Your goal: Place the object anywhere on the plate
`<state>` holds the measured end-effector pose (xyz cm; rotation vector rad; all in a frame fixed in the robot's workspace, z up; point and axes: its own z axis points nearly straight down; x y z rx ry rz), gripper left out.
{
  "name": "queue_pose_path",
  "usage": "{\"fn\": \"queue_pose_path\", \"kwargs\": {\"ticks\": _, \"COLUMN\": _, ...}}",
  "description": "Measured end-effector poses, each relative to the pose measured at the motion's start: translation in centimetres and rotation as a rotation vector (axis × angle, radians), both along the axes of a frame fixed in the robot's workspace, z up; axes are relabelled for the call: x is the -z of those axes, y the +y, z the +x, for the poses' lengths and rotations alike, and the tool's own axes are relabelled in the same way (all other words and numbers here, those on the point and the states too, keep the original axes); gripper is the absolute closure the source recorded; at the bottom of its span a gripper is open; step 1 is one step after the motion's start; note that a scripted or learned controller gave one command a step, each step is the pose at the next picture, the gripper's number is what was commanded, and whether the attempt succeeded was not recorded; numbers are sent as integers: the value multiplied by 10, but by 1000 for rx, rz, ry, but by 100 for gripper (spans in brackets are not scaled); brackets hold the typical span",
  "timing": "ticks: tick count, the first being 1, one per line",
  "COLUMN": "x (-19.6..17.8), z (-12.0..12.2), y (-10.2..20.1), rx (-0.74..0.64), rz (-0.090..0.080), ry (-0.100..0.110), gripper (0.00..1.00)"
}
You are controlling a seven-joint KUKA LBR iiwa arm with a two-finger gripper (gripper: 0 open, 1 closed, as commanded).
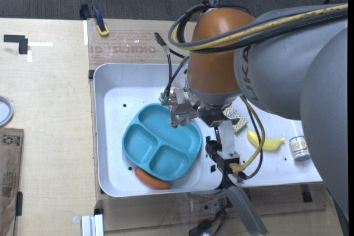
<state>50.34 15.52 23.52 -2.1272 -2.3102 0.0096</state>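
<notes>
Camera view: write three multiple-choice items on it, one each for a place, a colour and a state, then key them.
1. Where is the banana?
A. right of the plate
B. on the plate
C. outside the bin

2. What colour is the plate?
A. red
B. blue
C. white

3. How does the plate lie?
A. upside down
B. on edge
C. flat, compartments up

Key: 1 A, the banana lies on the bin floor to the plate's right. 2 B, the plate is plainly blue. 3 C, its three compartments face the camera.

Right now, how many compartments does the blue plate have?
3. The blue plate has one long compartment along its upper left and two smaller ones at its lower right. The arm hides part of its upper edge.
</notes>
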Motion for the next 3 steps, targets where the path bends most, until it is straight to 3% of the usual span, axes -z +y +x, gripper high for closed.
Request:
{"fn": "queue_pose_path", "kwargs": {"ticks": 1, "x": -102, "z": 6, "y": -24, "rx": 145, "rz": -1, "ry": -2, "gripper": 100}}
{"fn": "queue_pose_path", "kwargs": {"ticks": 2, "x": -73, "z": -25, "y": -83, "rx": 193, "rz": -2, "ry": 1, "gripper": 100}}
{"fn": "queue_pose_path", "kwargs": {"ticks": 3, "x": -118, "z": 38, "y": -63, "rx": 418, "rz": -3, "ry": -2, "gripper": 100}}
